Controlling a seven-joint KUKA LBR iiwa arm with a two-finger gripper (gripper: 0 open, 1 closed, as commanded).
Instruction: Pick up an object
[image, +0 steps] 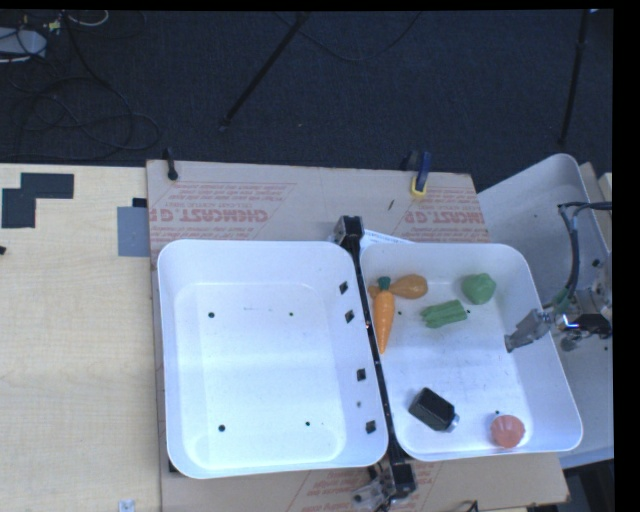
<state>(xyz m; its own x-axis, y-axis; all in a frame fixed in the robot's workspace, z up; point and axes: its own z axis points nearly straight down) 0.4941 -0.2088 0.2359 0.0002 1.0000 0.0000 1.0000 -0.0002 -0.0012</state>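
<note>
The right white bin (470, 372) holds several items. An orange carrot (383, 318) lies along its left wall, with a yellow-orange piece (410, 287) beside its top. A green lump (479, 288) sits at the back, and a long green piece (444, 314) lies in front of it. Near the front are a black block (433, 410) and a pink-red ball (507, 431). My gripper (528, 333) hangs low over the bin's right rim, well apart from every item, with nothing seen in it.
The left white bin (260, 370) stands beside the right one, with a black clip strip (362, 330) between them. Both rest on cardboard (300, 205) held by a yellow-blue clamp (420, 175). Cables (575, 250) and a white cover (540, 205) are at the right.
</note>
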